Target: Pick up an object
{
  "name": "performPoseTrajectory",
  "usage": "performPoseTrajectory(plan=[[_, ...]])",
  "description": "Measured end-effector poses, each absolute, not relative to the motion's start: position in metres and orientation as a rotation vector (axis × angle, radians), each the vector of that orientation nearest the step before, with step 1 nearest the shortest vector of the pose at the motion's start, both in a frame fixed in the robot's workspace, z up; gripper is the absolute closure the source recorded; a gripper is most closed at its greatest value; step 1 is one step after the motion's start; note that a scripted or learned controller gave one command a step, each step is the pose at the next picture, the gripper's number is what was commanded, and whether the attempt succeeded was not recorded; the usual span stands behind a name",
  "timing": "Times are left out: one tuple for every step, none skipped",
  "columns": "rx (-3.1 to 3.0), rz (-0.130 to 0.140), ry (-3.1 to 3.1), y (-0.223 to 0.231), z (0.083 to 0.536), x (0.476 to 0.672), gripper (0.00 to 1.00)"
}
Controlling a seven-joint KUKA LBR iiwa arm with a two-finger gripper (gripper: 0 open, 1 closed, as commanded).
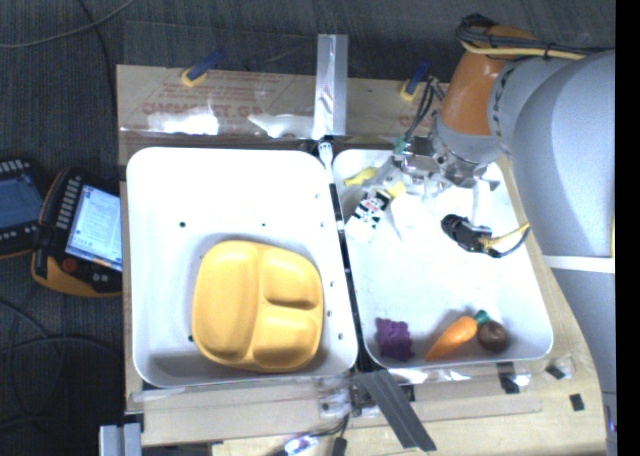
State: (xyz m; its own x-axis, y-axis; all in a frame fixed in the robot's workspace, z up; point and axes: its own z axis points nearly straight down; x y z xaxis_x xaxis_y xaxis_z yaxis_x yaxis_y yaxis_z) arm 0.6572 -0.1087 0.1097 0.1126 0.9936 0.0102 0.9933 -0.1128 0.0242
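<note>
We've got the gripper sitting at the far end of the right white plastic bin, wrist tucked in close — can't tell how it's set from here. The orange carrot-shaped toy lies at the near edge, well apart from it, long axis slanting near-left to far-right, between a purple lumpy toy and a dark round piece.

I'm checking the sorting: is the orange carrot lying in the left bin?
No, the carrot lies in the right bin, beside a purple object, while the left bin holds a yellow tray.
</note>
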Motion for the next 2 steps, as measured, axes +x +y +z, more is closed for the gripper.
performPoseTrajectory(plan=[[2.407,-0.01,2.035,-0.105,0.109,0.668,0.0],[2.454,-0.006,1.959,-0.092,0.183,0.668,0.0]])
